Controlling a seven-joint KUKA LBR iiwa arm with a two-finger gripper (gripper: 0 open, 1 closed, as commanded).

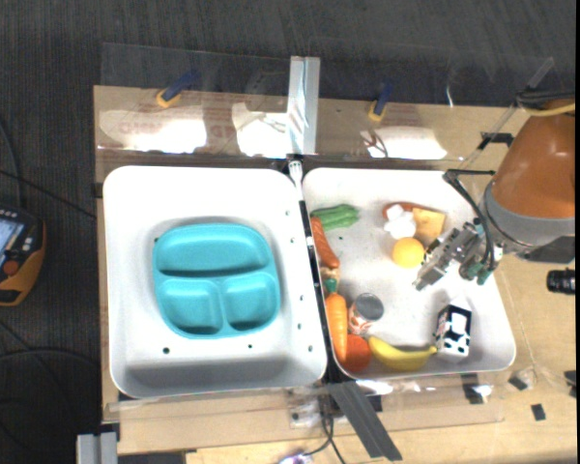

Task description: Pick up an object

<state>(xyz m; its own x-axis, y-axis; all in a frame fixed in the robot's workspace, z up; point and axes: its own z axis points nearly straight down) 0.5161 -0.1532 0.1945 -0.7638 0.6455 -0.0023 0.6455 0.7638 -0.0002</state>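
Approach step: gripper, finger state indiscernible, nothing seen held, hovers in right bin beside yellow lemon; next: descend, close on it

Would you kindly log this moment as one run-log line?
grey two-finger gripper: above right white bin | beside round yellow fruit | grasp: unconfirmed | turquoise divided tray: left bin

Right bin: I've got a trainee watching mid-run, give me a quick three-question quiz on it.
1. True or false: the teal tray lies in the right bin.
2. Which lies nearest the gripper? A) banana B) yellow ball C) green vegetable
3. Fill in: the carrot lies along the right bin's ____ wall.

Key
1. False; it lies in the left bin.
2. B
3. left
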